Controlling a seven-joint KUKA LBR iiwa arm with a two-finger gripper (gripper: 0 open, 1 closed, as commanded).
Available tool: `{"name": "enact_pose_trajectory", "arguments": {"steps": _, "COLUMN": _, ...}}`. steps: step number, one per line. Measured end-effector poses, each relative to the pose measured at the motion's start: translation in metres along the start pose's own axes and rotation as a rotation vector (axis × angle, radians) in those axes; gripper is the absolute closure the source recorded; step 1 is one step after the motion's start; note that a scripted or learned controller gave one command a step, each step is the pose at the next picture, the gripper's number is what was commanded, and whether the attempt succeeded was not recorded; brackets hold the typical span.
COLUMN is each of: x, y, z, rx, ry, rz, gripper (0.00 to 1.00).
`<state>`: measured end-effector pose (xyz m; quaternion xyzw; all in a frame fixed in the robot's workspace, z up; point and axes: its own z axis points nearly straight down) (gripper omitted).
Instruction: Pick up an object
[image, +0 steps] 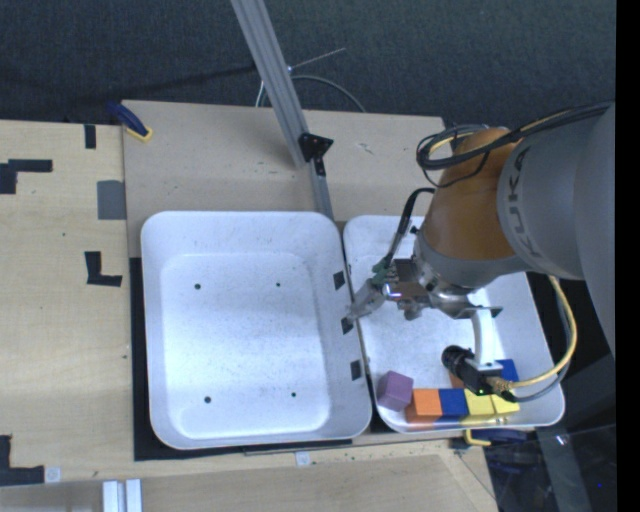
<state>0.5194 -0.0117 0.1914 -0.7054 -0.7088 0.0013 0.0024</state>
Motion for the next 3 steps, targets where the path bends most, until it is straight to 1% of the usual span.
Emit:
{"name": "enact_pose_trajectory", "arguments": {"steps": 1, "x": -0.022, "y": 0.050, "z": 0.000, "rx": -0.006, "ry": -0.002, "rz": 0.003, "gripper": 0.00}}
{"name": "enact_pose_trajectory", "arguments": {"steps": 2, "x": 0.051, "y": 0.049, "z": 0.000, "rx": -0.003, "ry": 0.001, "rz": -0.004, "gripper": 0.00}}
{"name": "enact_pose_trajectory", "arguments": {"steps": 3, "x": 0.047, "y": 0.049, "z": 0.000, "rx": -0.003, "ry": -0.001, "rz": 0.003, "gripper": 0.00}}
